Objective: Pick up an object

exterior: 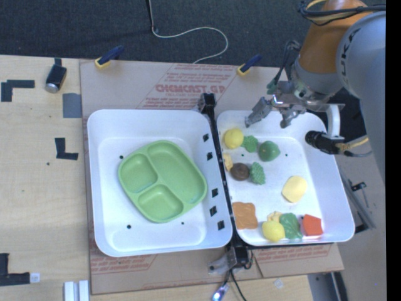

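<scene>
My gripper (273, 116) hangs open over the back edge of the right bin (326, 196), its two fingers spread apart with nothing between them. Just in front of it lie a yellow lemon (233, 138), a small green piece (250, 144) and a round green fruit (269, 150). Further forward are a brown ball (240, 172), a green broccoli piece (257, 174), a pale yellow lump (294, 189), an orange cracker (245, 216), a yellow fruit (273, 229), a green item (290, 226) and a red-orange block (312, 226).
The left bin (106, 137) holds a green divided plate (162, 180). A black divider (215, 168) runs between the bins. A black cable (326, 142) hangs from the arm at the right bin's far right corner.
</scene>
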`<state>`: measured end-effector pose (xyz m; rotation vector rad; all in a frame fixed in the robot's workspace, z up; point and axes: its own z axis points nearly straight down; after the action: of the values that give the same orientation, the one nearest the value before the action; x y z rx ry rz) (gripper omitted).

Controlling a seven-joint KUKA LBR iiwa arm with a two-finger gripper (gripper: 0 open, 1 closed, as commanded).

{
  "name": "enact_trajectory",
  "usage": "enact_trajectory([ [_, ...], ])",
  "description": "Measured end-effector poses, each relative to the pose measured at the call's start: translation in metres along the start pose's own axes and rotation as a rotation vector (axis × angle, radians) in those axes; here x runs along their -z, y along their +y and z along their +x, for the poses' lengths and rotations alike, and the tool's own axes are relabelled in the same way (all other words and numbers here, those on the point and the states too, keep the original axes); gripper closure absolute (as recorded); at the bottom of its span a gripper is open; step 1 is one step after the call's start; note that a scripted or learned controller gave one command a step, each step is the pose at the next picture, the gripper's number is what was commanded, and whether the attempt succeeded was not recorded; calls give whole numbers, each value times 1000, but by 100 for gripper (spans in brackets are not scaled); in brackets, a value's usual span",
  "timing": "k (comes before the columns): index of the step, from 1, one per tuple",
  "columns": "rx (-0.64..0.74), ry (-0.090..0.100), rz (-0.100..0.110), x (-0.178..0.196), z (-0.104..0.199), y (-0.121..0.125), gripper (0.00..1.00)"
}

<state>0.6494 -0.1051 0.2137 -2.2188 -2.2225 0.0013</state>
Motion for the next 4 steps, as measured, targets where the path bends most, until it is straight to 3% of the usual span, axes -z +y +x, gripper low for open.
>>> enact_trajectory([
  [1,0,2,11,-108,11,-28,0],
  [2,2,0,1,-130,12,6,0],
  [3,2,2,15,-120,11,2,100],
  [4,3,3,16,-110,12,2,100],
])
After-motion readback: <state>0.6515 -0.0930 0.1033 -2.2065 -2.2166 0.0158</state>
